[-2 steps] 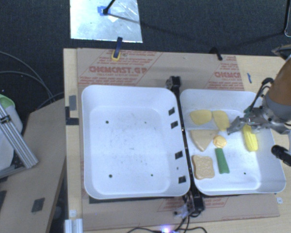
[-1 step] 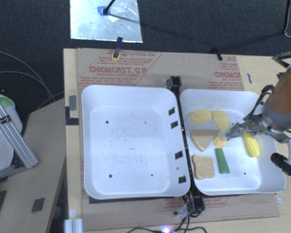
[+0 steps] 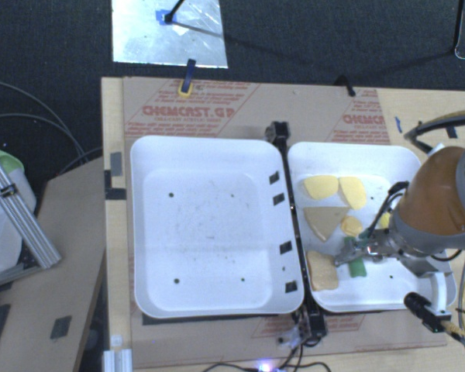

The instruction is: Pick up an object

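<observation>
The arm has its gripper [image 3: 355, 256] low in the right bin [image 3: 407, 158], among yellow and tan pieces [image 3: 323, 187] and touching a green block [image 3: 359, 268], presumably its target.

Two white bins side by side on the bench [image 3: 240, 99]; left bin [image 3: 209, 227] bare white inside; right bin [image 3: 387, 157] holds pale yellow slices [image 3: 337, 190], a tan wedge [image 3: 324, 222] and a tan slab [image 3: 322, 271]. Arm [image 3: 446, 200] enters from the right; gripper [image 3: 355, 256] low over the right bin, just beside a small green piece [image 3: 358, 268].
</observation>
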`<state>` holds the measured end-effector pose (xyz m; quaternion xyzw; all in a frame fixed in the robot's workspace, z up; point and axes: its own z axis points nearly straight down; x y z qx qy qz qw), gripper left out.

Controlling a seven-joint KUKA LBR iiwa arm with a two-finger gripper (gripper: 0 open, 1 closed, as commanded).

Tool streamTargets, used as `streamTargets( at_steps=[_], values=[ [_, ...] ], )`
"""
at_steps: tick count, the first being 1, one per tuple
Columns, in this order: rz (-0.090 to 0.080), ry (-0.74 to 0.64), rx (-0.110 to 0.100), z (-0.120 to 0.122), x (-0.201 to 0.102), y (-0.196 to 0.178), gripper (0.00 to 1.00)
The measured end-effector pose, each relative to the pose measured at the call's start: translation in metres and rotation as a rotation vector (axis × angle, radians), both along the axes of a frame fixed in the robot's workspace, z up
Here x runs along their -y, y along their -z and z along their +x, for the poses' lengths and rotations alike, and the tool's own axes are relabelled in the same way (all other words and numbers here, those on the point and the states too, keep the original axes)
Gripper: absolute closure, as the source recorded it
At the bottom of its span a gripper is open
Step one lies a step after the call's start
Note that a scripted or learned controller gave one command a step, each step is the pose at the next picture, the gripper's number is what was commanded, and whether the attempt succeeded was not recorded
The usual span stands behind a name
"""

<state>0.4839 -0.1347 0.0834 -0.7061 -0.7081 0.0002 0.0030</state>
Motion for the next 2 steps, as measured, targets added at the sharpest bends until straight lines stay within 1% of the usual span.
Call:
streamTargets(
  at_steps=[1, 2],
  values=[
    [-0.006, 0.001, 0.011, 0.005, 0.004, -0.012, 1.0],
    [-0.004, -0.006, 0.013, 0.004, -0.061, -0.123, 1.0]
  ],
)
